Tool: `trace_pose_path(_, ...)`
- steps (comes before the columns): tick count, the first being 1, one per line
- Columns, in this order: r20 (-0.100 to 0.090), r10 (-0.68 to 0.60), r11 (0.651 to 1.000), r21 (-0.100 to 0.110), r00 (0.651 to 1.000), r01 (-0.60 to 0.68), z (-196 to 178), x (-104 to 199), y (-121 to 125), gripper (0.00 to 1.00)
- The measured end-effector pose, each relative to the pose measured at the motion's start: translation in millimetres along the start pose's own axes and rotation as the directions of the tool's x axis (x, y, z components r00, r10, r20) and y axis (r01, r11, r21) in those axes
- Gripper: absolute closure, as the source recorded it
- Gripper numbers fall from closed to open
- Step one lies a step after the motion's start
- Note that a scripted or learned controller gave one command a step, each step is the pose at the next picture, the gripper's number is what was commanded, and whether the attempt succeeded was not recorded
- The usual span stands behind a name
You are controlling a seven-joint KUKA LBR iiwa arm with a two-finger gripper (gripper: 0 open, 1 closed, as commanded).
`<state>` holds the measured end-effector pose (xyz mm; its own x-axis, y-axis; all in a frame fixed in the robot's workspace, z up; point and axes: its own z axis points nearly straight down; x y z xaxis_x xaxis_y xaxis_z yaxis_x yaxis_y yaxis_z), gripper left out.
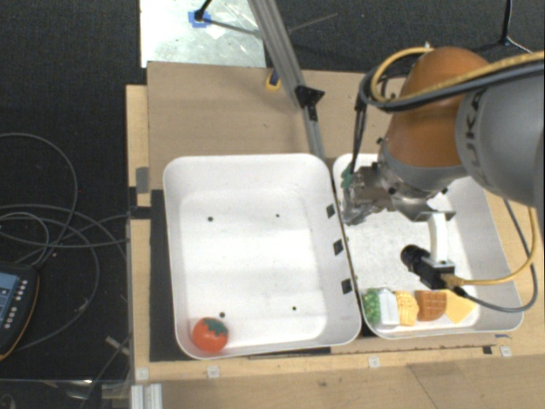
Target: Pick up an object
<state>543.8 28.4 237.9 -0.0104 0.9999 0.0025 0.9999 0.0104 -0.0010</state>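
Above the right white bin (485, 228), the grey two-finger gripper (356, 201) hangs; whether it is wide or narrow cannot be told.

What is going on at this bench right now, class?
A grey and orange robot arm reaches in from the right, with its gripper low over the right bin, near that bin's left wall. A row of toy foods lies along the near edge of that bin, apart from the gripper. A tomato sits alone in the near left corner of the left bin. Nothing looks picked up yet.
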Motion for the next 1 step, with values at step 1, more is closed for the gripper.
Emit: trace_pose_path(1,0.000,0.000,1.000,0.000,1.000,0.000,10.8,47.1,-16.0,1.00)
